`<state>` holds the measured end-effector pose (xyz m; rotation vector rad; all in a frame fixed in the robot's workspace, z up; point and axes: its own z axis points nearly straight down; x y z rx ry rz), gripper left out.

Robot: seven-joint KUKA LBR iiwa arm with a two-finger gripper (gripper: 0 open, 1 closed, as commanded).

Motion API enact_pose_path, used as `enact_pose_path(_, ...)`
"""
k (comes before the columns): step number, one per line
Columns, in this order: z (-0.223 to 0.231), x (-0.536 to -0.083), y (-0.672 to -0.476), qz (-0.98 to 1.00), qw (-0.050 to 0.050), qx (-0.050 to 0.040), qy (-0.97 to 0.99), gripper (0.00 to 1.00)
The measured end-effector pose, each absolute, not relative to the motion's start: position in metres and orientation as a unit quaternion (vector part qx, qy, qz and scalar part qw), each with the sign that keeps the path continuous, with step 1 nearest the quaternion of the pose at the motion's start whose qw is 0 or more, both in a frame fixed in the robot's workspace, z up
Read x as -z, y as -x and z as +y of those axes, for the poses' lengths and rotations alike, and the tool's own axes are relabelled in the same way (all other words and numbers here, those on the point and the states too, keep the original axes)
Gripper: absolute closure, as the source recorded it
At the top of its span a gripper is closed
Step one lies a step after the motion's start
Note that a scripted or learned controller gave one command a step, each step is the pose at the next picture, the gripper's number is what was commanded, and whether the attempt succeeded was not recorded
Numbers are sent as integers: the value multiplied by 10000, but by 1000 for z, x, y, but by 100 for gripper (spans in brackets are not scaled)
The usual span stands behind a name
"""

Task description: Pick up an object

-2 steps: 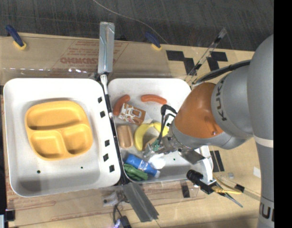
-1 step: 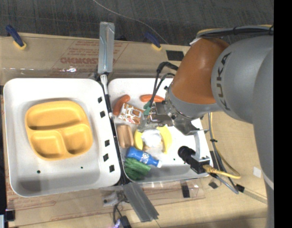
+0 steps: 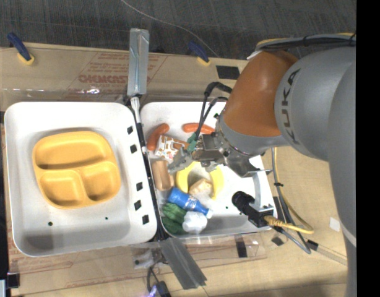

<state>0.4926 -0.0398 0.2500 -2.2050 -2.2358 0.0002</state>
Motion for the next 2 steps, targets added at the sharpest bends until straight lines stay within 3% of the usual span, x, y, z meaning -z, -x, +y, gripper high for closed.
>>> enact_pose_path(1, -83, -120, -494, -7479, 12, -4, 6638, 0)
enact_pose_path(2, -121, -91, -550, -6470, 12, -11, 7625, 0)
